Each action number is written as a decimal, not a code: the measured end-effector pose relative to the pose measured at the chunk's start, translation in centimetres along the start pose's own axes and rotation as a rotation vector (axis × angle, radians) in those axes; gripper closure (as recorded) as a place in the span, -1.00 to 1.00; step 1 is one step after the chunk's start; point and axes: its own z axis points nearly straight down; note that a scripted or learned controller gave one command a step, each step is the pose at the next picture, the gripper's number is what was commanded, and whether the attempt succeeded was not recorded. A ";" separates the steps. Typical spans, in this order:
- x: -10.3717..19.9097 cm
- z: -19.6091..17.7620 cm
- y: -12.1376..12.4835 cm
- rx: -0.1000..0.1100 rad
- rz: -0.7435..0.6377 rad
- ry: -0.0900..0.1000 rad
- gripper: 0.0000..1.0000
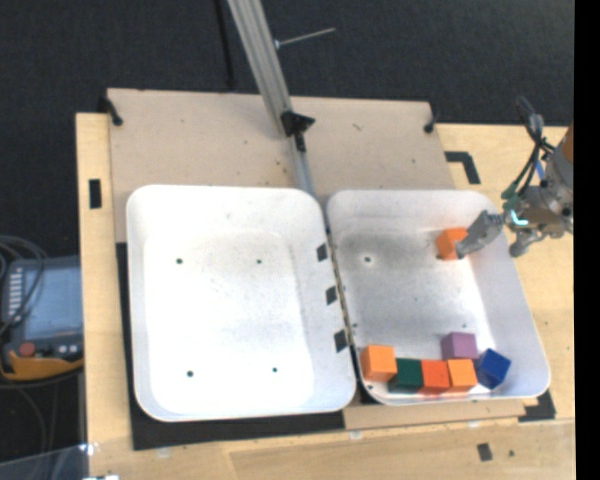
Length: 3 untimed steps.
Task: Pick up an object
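Looked light, stiff and flat-sided, that orange block [448, 242], best pinched across opposite faces; gripper [492, 234] jaw state impossible to tell

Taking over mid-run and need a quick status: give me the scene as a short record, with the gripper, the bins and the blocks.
gripper: at right bin's upper right, over the rim
nearest object: orange block, at one fingertip; grasp cannot be told
right bin: row along near wall of orange cube, green cube, two more orange cubes, blue cube; purple cube behind them
left bin: no blocks seen
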 end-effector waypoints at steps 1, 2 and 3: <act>0.0 -0.2 0.1 -0.005 0.000 -0.001 -1.00; -0.1 6.0 0.5 0.001 0.003 -0.001 -1.00; -0.5 10.5 -0.2 0.001 0.003 -0.001 -1.00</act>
